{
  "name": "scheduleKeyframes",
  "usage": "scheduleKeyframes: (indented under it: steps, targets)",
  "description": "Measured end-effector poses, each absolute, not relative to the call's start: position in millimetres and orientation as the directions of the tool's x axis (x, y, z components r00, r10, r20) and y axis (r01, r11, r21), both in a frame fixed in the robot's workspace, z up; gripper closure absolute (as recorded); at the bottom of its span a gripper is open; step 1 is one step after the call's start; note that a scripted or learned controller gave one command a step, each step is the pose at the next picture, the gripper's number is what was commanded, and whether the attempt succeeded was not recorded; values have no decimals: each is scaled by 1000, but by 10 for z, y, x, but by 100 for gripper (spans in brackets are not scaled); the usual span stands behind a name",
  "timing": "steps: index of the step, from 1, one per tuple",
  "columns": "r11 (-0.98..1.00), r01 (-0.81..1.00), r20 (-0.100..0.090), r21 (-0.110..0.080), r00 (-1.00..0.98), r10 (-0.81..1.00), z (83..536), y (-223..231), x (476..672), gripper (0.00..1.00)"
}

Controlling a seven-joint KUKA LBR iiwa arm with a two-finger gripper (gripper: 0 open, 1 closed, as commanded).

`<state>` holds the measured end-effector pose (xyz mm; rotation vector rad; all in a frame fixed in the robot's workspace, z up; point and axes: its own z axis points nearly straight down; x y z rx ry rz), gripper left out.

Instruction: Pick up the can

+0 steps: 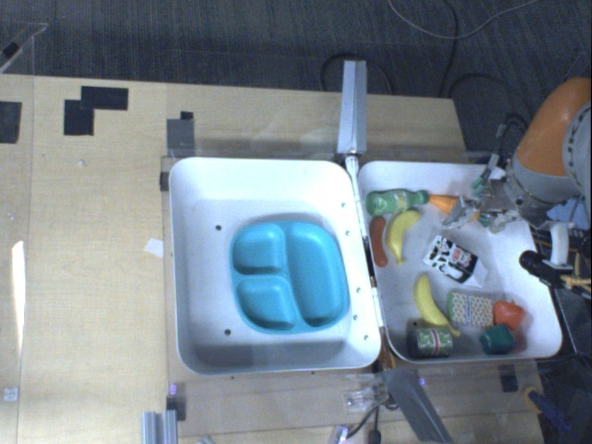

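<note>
Clearly nothing is picked up yet: the small green-labelled can [432, 340] lies on its side well away from the grey two-finger gripper [485, 204], whose opening I cannot tell, so the whole grasp remains.

The surface [92, 248] is pale tan wood, marked with black blocky patches [92, 107] at the upper left of the frame. Beyond it the floor [185, 17] is dark grey carpet crossed by a thin pale cable [435, 21]. Both bins are white: the left bin [199, 248] holds a sky-blue divided tray [289, 276]; the right bin [532, 294] holds a green bottle [396, 201], two yellow bananas [400, 232], a reddish-brown sausage [378, 240], an orange carrot [444, 203], a black-and-white patterned card [452, 257], a green checked packet [470, 309], an orange-red piece [509, 314], a dark teal block [497, 339] and a green can [432, 340] with a dark label. The arm [555, 146] is grey with an orange band.
</note>
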<state>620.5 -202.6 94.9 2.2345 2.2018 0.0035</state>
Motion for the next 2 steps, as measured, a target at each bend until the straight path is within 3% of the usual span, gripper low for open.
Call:
scheduleKeyframes:
  steps: [1, 2]
  targets:
    - [-6, 1000, -4, 12, 6, 1000, 1084, -2013, 6235, 100]
    - [-6, 1000, -3, 12, 6, 1000, 1082, -2009, 6236, 0]
